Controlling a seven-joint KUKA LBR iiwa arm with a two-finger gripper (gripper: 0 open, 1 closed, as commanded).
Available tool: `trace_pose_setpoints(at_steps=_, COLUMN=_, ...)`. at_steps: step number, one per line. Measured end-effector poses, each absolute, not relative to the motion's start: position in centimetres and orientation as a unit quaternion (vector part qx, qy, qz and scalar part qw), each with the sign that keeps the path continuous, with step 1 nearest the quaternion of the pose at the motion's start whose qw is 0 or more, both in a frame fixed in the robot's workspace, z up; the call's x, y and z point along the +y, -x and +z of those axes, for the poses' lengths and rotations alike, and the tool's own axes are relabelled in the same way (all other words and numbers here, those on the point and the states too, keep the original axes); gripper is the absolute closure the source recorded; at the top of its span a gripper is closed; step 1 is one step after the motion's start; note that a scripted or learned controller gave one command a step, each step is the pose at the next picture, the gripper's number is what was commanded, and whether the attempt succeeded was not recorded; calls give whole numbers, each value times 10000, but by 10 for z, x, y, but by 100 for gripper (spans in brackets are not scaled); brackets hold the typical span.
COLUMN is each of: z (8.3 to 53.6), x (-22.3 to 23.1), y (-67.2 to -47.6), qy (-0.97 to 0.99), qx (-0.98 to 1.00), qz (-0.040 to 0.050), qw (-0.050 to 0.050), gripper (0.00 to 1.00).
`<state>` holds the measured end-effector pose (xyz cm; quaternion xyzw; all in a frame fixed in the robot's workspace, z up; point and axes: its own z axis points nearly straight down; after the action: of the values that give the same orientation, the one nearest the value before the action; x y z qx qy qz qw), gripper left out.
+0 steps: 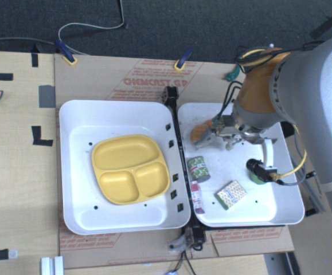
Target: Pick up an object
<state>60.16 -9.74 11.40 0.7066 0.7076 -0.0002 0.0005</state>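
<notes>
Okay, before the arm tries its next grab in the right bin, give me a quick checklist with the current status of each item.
1. Objects in the right bin: ok; green can, patterned box, orange piece.
2. Gripper over the right bin: ok, upper part, beside the orange piece.
3. Anything held: cannot tell.
4. Can and box apart from each other: ok.
5. Can away from the wall: not ok, it lies by the centre divider.
6. Yellow tray out of the way: ok, in the left bin.
</notes>
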Motion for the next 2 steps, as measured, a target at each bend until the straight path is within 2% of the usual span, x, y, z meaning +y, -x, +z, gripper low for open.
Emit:
trace_pose_setpoints(at_steps=1, z=86, x=-94, y=-553, qy=-7069, qx=7073, qz=7, qw=11, gripper=0)
trace_pose_setpoints(at_steps=2, z=96, x=-95, y=-553, qy=-7072, qx=7070, qz=7, qw=29, gripper=100)
